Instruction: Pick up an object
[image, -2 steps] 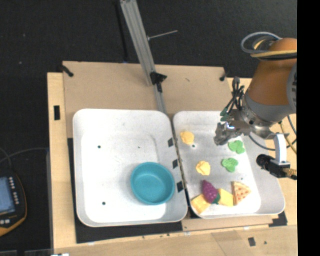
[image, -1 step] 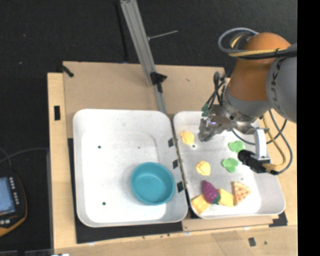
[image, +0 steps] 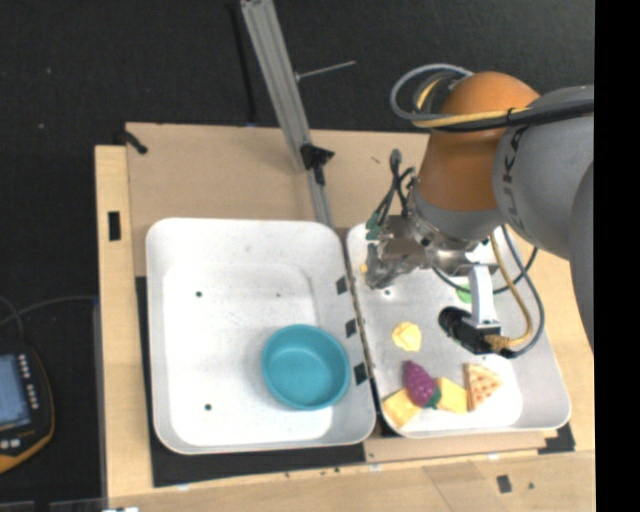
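Yellow toy (image: 406, 335) lay on the floor of the view's right bin (image: 535, 385), near the jaws and toward the view's lower right of them, their opening impossible to tell.

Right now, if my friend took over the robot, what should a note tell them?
Gripper: over the far left corner of the right bin, with no object seen in it.
Things: a pale yellow piece lies nearest the gripper. A purple toy, a pizza slice toy and yellow blocks sit bunched at the right bin's near edge. A blue bowl sits in the left bin.
Done: nothing lifted yet.
Left: grab one object and raise it. The pale yellow piece looks like the closest.
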